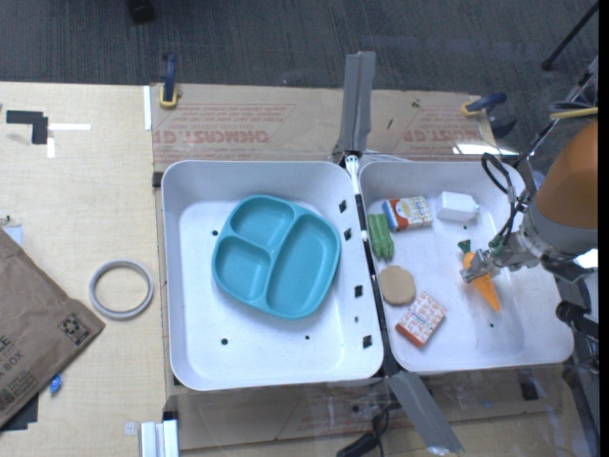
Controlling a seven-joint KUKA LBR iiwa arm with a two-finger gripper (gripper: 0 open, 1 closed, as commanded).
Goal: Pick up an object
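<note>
Carrot-shaped orange object (pixel 486 288) lies in the right bin (pixel 533 346), toward that bin's 3 o'clock side, its green top pointing to 11 o'clock and its tip to 5 o'clock. Gripper (pixel 481 266) sits directly over the carrot's upper end; its metal parts overlap the orange body, and whether the pincer is spread or pressed together cannot be told, nor whether it pinches the carrot. Arm (pixel 571 193) enters from 3 o'clock and is cut off by the frame edge; its orange band and grey wrist hide part of the bin's right wall. Cables loop over the bin's 1 o'clock corner. Remaining contents of the right bin: a green ribbed item (pixel 381 236) along the left wall at 9 o'clock, a small red and white carton (pixel 410 213) at 11 o'clock, a white block (pixel 458 206) at 12 o'clock, a round tan disc (pixel 397 285) near the middle-left, and an orange patterned packet (pixel 421 320) at 7 o'clock, just beside the disc. Print on both packets is too small to read. Left bin (pixel 190 350) holds a blue three-compartment plate (pixel 276 255), centred. Outside the bins, at 9 o'clock, a grey ring (pixel 121 288) lies on the bench, near a cardboard box (pixel 33 327) cut off by the frame.
</note>
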